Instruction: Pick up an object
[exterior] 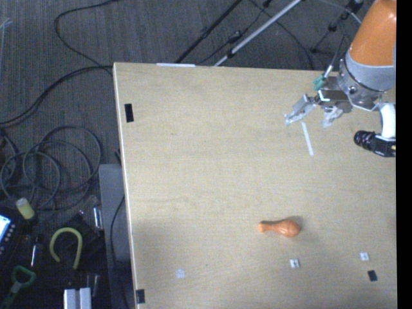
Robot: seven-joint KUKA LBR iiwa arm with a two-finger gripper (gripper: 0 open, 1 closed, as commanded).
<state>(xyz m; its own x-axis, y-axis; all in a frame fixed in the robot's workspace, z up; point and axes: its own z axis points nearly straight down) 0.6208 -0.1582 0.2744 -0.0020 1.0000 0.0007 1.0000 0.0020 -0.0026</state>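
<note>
- While the arm hangs over the far right of the table (193,172), the contents run as follows, left to right.
- Floor, left: loose cables (51,153), a green hook-shaped item (66,243) and small clutter, well apart from the work; too small to identify further.
- Table: one pale, flat surface with a black marker (129,112) near its far left edge. Its near and right edges are cut off.
- Orange object (280,227): lies flat near the front, bulbous end to the right, thin neck to the left. Likely the thing to pick, being the one graspable item on the surface; it sits well apart from the tool.
- White stick (308,139): thin, lying on the table just below the tool.
- Small tags (294,262): front right, unreadable.
- Tool (312,111): hovers empty, fingers spread apart, tips pointing left; presumably raised between tries.
- Arm: orange band at top right, upper part cut off.
</note>
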